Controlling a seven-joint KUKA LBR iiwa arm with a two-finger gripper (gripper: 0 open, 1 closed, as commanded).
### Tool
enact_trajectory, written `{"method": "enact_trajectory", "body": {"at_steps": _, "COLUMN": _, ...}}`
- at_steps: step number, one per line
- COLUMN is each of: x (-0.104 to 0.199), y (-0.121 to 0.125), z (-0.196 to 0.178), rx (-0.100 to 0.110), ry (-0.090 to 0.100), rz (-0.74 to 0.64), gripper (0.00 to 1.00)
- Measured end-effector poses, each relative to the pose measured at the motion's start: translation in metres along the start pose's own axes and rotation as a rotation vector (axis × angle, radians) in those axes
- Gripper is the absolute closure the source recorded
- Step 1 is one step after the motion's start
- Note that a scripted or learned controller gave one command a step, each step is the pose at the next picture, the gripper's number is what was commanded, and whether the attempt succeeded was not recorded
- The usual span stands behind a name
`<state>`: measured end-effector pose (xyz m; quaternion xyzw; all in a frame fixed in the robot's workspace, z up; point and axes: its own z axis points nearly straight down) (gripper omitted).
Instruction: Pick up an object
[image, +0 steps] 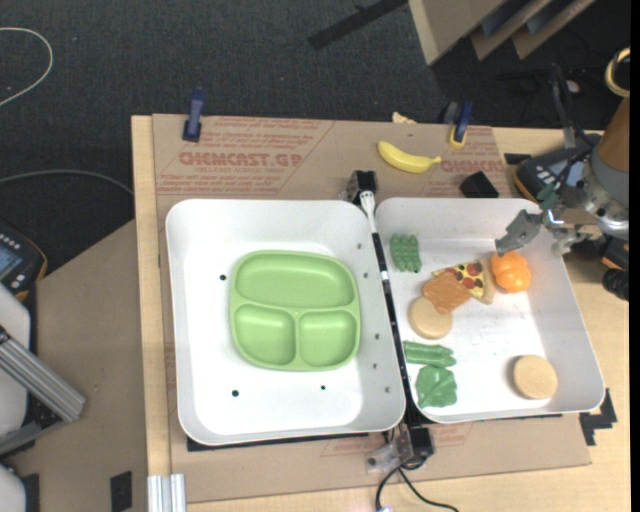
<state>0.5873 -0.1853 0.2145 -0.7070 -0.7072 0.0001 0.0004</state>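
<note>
Since nothing sits between the jaws yet, we take the pick as not begun, and we read the right shallow white plastic bin (575, 330) from its near edge back. By the near right corner lies a round tan biscuit-like disc (533, 377); along the near left edge lie leafy green toy vegetables (434, 384) and a green pea pod (429, 352). Mid-bin sit a pale round cookie (431, 319), a brown toy bread piece (448, 291) and a pizza slice (471, 277). Farther back, toward the right wall, rests the small orange rounded toy fruit (511, 272). The grey two-finger gripper (520, 232) hangs just beyond it at the far right corner, so the fruit lies just nearward of the jaws. We cannot tell whether they are apart or together.
</note>
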Motion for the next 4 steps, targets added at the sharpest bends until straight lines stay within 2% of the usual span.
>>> {"method": "enact_trajectory", "body": {"at_steps": 1, "x": 0.038, "y": -0.073, "z": 0.136, "rx": 0.013, "ry": 0.006, "rz": 0.001, "gripper": 0.00}}
{"method": "enact_trajectory", "body": {"at_steps": 2, "x": 0.085, "y": -0.010, "z": 0.129, "rx": -0.007, "ry": -0.011, "rz": -0.005, "gripper": 0.00}}
{"method": "enact_trajectory", "body": {"at_steps": 3, "x": 0.154, "y": -0.075, "z": 0.025, "rx": -0.003, "ry": 0.003, "rz": -0.005, "gripper": 0.00}}
{"method": "enact_trajectory", "body": {"at_steps": 4, "x": 0.226, "y": -0.109, "z": -0.059, "rx": -0.007, "ry": 0.002, "rz": -0.007, "gripper": 0.00}}
